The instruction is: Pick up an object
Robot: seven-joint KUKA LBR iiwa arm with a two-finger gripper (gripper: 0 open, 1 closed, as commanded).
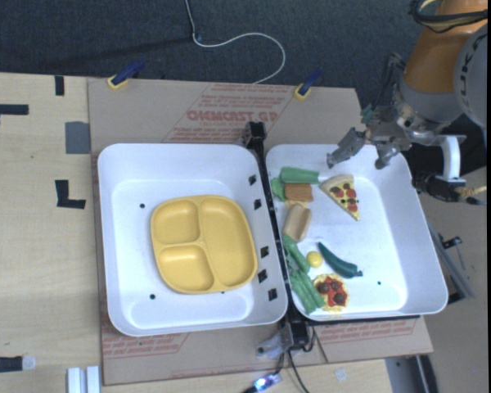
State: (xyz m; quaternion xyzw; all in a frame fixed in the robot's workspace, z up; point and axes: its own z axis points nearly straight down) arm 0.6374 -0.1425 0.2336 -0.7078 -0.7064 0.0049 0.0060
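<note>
My gripper (362, 154) hangs open over the far edge of the right bin (409, 244), its two fingers spread wide with nothing between them. Just below it lies a pizza slice (344, 195) with red toppings. To the left sit a green vegetable piece (299, 174), an orange-brown bread piece (298, 192) and a tan bread roll (296, 220). Nearer the front are a dark green pepper (339, 261), a small yellow ball (313, 259), a long green bean pod (299, 275) and a second pizza piece (331, 290).
The left bin (123, 219) holds a yellow divided plate (203, 243). Both bins rest on a cardboard sheet (221, 113) with clamps at its far edge. A white cable (237, 39) loops behind it. The arm's orange band (438, 56) is at the upper right.
</note>
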